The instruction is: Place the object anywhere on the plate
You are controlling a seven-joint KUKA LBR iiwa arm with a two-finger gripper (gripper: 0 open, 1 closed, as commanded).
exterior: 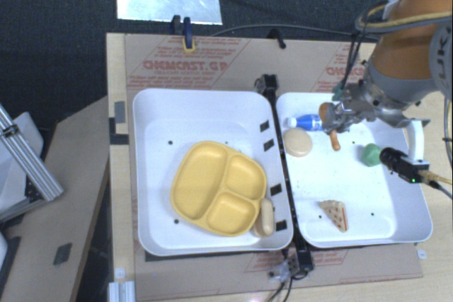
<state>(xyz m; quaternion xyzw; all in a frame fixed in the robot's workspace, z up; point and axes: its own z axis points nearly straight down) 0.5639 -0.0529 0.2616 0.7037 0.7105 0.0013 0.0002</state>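
Tool (335,125) hung over right bin's (396,226) far-left corner beside blue bottle (306,122) and round bun (298,144), finger state untellable, yellow plate (216,187) waiting in left bin (152,152).

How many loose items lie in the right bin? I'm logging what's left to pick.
5: a blue bottle, a tan round piece, an orange stick below the hand, a green ball, a sandwich wedge. The arm may hide more.

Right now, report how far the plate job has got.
Done: nothing lies on the yellow plate yet; a small tan piece sits beside its rim, not on it. In hand: the gripper hovers in the right bin near the blue bottle and round bun. Left: grasp, carry across, set down.
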